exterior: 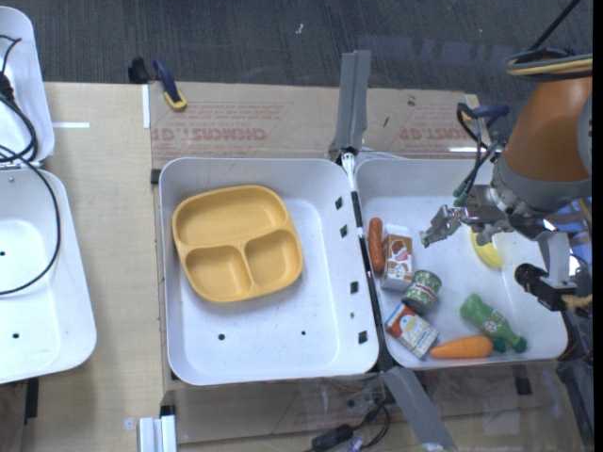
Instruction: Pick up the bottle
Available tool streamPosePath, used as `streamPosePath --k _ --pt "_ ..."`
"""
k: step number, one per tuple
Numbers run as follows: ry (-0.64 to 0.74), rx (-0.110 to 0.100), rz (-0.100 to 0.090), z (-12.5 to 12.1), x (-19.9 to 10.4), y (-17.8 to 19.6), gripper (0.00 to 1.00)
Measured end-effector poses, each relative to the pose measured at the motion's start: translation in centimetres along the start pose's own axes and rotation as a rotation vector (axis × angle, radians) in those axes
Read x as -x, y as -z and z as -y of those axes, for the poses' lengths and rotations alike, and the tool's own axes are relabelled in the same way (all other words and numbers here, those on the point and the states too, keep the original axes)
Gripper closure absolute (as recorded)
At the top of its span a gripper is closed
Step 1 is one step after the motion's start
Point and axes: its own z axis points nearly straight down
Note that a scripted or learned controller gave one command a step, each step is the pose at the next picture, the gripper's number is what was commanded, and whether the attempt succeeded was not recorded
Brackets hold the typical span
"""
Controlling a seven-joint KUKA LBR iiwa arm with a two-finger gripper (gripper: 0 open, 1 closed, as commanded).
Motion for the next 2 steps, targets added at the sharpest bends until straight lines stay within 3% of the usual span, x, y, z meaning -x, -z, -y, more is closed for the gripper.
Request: streamPosePath --k 1,2 --pt "-0.312 0.000 0.000 -0.8 4.5 -1.9 0.00" --pt "-0.421 0.001 -0.004 5.2 9.2 -9.3 0.00"
